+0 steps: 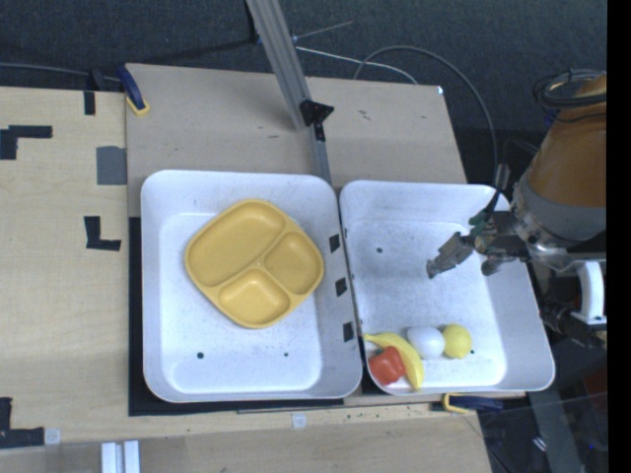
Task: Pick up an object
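My gripper [460,268] hangs over the middle right of the right bin [414,193], its fingers open with nothing between them. At the bin's near edge, below and left of the gripper, lie a yellow banana [402,349], a red piece of toy food [386,366], a white egg-shaped object [426,341] and a small yellow lemon-like ball [455,340], clustered and touching. The gripper is well apart from them.
A yellow divided plate [254,262] lies in the left bin [158,264]. A grey metal pole [279,47] slants down to the bins' far edge between them. A thin cable [434,67] loops behind the right bin. The arm's orange-banded body [577,156] stands at the right.
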